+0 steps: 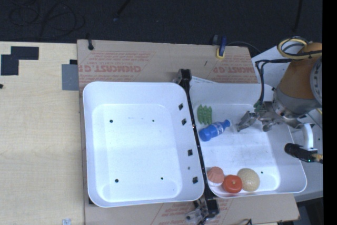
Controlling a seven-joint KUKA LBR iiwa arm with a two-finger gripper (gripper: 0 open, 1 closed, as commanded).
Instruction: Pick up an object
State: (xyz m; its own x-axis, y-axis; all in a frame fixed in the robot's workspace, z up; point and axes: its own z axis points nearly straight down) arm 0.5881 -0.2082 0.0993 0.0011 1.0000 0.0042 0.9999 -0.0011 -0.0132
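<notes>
In the right bin [284,179] a small blue bottle [213,130] lies on its side near the divider. A green ridged piece [204,112] sits just behind it. At the bin's front edge a pink piece [215,174], a red tomato-like ball [232,183] and a beige ball [249,179] sit in a row. My gripper [245,121] hangs low over the right bin, a short way right of the blue bottle and apart from it. I see no object in it.
The left bin [100,113] stands beside the right one, with a black clip strip [190,129] between them. Both rest on cardboard [137,63]. The arm's grey and orange body [300,87] and cables fill the right side.
</notes>
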